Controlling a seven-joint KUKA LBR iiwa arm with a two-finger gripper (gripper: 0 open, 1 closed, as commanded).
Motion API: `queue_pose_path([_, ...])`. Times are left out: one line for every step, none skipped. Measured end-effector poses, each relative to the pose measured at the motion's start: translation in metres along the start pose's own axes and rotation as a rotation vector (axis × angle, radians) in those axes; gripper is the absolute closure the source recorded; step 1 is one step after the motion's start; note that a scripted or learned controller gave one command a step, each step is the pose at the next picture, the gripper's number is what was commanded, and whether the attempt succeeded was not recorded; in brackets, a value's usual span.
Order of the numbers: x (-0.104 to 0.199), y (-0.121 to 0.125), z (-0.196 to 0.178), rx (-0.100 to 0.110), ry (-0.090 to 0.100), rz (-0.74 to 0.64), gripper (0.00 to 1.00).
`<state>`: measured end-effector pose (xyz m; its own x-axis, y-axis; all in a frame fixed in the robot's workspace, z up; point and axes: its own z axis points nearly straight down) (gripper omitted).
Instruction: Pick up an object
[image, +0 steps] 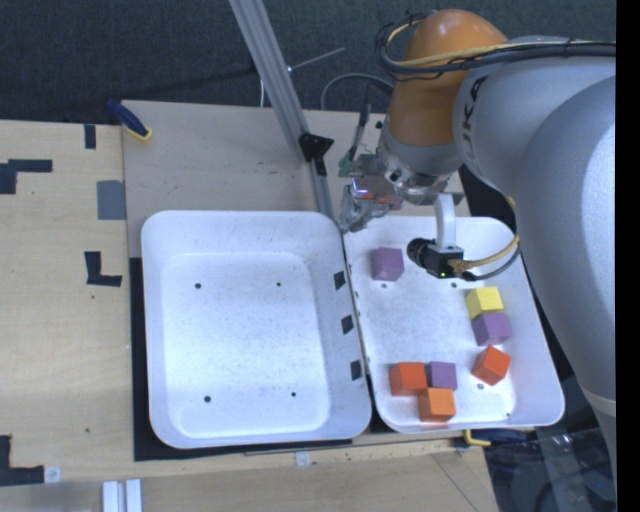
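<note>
Nearest the front rim of the right bin (545, 408) lies a cluster of three blocks: the front orange block (436, 403), touching the left orange block (407, 378) and the low purple block (441, 374) just behind it. To their right, a little apart, the right orange block (491, 364) sits tilted. Behind that, the mid purple block (491, 326) touches the yellow block (484, 300) beyond it.

The left bin (160, 300) stands beside the right one, their rims meeting along the middle, with small black clips on the seam. Both rest on a dark mat (134, 330) on the wooden worktop (60, 350).

Further back in the right bin, the far purple block (388, 264) sits alone near the left wall. To its right a black part (430, 256) hangs from the arm, with a yellow cable running off it.

The gripper (360, 205) hovers over the far left corner of the right bin, just behind the far purple block and not touching it. It is blurred, so I cannot tell whether it is open or closed; no block shows in it. Above it the orange band (440, 60) and grey arm (560, 180) fill the right side.

At the far edge a metal rail (275, 80) slants across, and a blue-and-yellow clamp (130, 118) lies on the worktop.
</note>
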<state>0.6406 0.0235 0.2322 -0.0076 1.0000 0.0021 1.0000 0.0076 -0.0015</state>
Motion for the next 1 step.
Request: queue_pose_path([0.0498, -0.0014, 0.007, 0.001, -0.001, 0.001, 1.0])
